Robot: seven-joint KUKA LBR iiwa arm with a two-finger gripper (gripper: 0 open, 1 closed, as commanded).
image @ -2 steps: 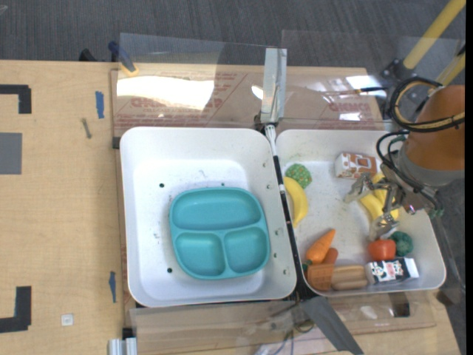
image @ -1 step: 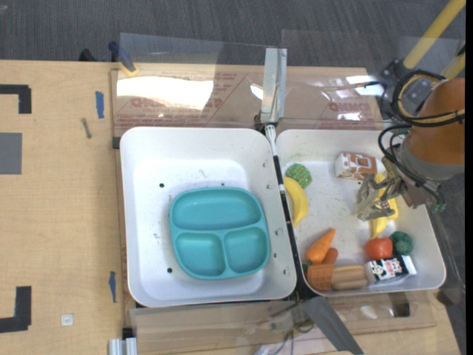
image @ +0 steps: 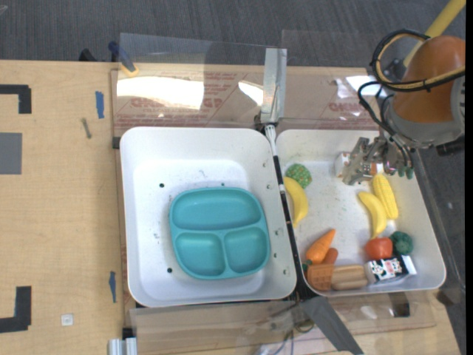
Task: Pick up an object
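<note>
My gripper (image: 360, 167) hangs over the upper middle of the right bin (image: 429, 228), below the orange band of the arm (image: 429, 76). Just to its right and below lie two yellow bananas (image: 380, 198), close to the gripper's tip. A third banana (image: 298, 198) and a green broccoli-like piece (image: 298, 174) lie by the bin's left wall. Along the front sit a carrot (image: 321, 246), a red tomato (image: 379, 247), a dark green piece (image: 403, 241), a brown loaf (image: 340, 277) and a small black-and-white carton (image: 390, 268). I see nothing clearly held by the gripper.
The left bin (image: 140, 161) holds a teal divided plate (image: 219, 231). A clear plastic wall (image: 222, 87) and a metal post (image: 274, 83) stand behind the bins. Black cables (image: 384, 58) loop around the wrist.
</note>
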